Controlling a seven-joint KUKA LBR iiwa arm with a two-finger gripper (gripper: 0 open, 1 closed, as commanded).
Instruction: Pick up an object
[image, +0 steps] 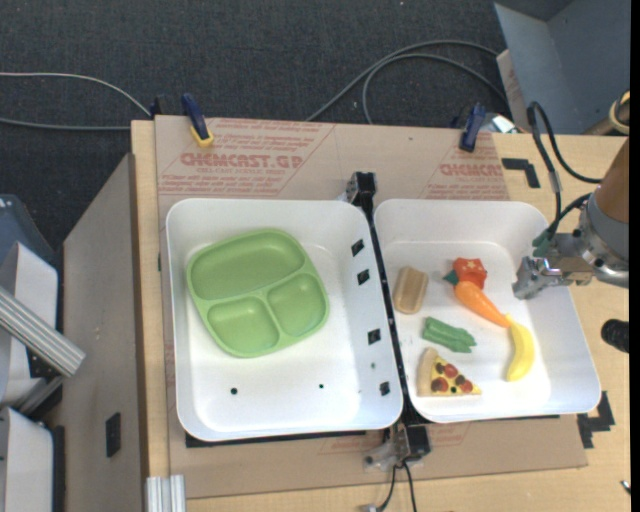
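**Bench inventory: two bins, six items, one arm**

Camera view, from above at a slant.

Left shallow white plastic bin (190, 400): holds one light green three-compartment plastic plate (257, 292), lying flat toward the bin's far left corner. Its two small compartments face the near right, the long one the far side.

Right shallow white plastic bin (570, 385): holds five toy foods.
- Tan bread-like block (410, 290), near the bin's left wall, about mid-length.
- Red tomato-like toy (469, 272), toward the centre, far half of the bin.
- Orange plastic carrot (483, 305), touching or just beside the red toy, slanting toward the near right.
- Green pea pod (449, 334), centre of the bin, just nearer than the carrot.
- Yellow plastic banana (519, 352), near the right wall, its far tip by the carrot's tip.
- Pizza slice toy (446, 377), by the near left corner.

Grey arm's two-finger gripper (531, 277): over the right wall's far half, nothing seen between its fingers; whether they stand apart or together cannot be told. The carrot and banana lie nearest it, to its left and nearer side, apart from it.

Cardboard sheet (250, 150) under both bins, clamped at its far edge.
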